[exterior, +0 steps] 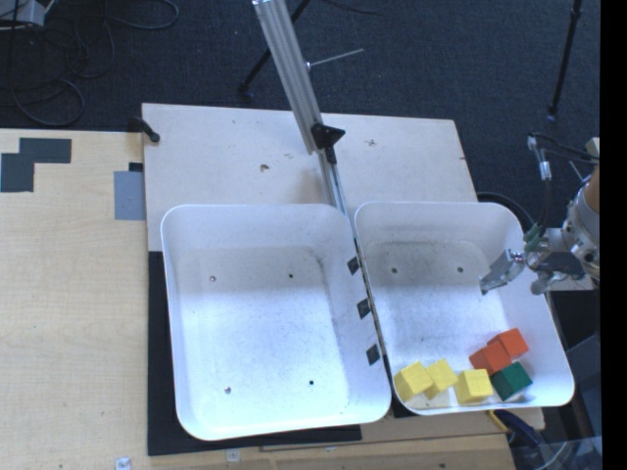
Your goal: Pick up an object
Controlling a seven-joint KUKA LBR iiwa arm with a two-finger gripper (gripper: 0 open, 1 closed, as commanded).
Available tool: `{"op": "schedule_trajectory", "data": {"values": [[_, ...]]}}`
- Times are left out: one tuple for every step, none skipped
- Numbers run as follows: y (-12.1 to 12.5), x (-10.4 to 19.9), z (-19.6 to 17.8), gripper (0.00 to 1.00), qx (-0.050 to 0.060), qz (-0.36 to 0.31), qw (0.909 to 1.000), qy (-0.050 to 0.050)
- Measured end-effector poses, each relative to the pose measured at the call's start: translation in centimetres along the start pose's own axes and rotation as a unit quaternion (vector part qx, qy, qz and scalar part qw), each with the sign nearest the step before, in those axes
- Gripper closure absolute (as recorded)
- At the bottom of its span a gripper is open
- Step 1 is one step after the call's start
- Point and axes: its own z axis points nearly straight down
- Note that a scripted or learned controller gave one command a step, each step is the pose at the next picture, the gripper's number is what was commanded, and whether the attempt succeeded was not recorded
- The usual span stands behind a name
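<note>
The bench [245, 155] spreads well to the left of and beyond the claw [519, 270], its pale top bearing both bins. The left bin [196, 253] lies well apart from the claw, far to its left, across the dividing rail. The right bin [431, 213] sits directly under and beside the claw, which hangs at that bin's right rim, about halfway along the wall. A slanted aluminium rail [294, 76] rises from between the two bins, up and to the left of the claw, with a black bracket [326, 137] on it. The claw reaches in from the right edge of the view, grey and metallic, its fingers [493, 278] pointing left toward the bin's interior; nothing shows between them, but whether they stand apart or together I cannot tell at this size. The blocks sit in the near right corner of the right bin, below the claw and apart from it. The red block [502, 347] is the closest to the claw, just below it; the green block [511, 380] touches the red one on its near side. Three yellow blocks lie further to the lower left: one [474, 386] beside the green block, another [441, 372] left of it, and the last [413, 380] farthest from the claw.
</note>
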Motion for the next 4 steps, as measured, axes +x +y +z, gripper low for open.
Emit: {"op": "schedule_trajectory", "data": {"values": [[0.0, 0.0, -1.0, 1.00, 0.000, 0.000, 1.0000, 0.000], [-1.9, 0.0, 16.8, 1.00, 0.000, -0.002, 1.0000, 0.001], [-1.9, -0.1, 15.8, 1.00, 0.001, 0.001, 1.0000, 0.000], [0.2, 0.6, 7.1, 1.00, -0.004, -0.004, 1.0000, -0.001]]}}
